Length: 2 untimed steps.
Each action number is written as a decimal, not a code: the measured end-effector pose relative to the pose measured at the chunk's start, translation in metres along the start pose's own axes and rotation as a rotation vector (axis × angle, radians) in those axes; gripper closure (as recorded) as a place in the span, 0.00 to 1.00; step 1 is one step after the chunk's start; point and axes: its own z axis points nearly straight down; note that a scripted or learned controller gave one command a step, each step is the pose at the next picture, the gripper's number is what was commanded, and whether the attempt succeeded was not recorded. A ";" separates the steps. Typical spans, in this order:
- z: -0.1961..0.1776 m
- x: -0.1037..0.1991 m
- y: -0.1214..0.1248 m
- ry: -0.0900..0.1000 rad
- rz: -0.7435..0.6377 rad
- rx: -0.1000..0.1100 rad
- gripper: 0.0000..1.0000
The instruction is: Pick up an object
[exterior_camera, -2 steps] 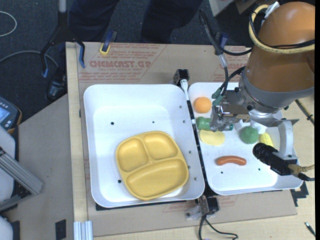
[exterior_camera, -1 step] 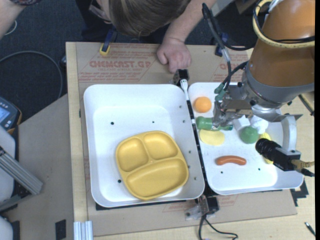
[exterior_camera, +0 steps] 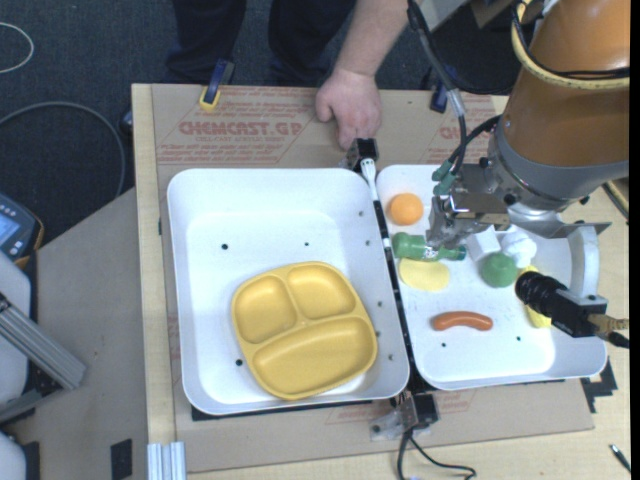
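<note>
pincer right over green piece, orange ball just beside

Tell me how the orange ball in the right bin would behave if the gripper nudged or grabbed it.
The orange ball looks round and smooth, so a nudge would probably send it rolling across the right bin's flat floor. Its curved surface might slip between the fingers of the gripper unless squeezed near its middle. It seems small, so likely light.

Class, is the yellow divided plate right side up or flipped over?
Right side up: the yellow divided plate shows its three hollow compartments facing upward, lying in the left bin.
</note>
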 end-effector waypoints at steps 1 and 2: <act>0.025 0.083 -0.002 0.001 -0.007 0.007 1.00; 0.012 0.078 -0.001 0.000 0.000 0.003 1.00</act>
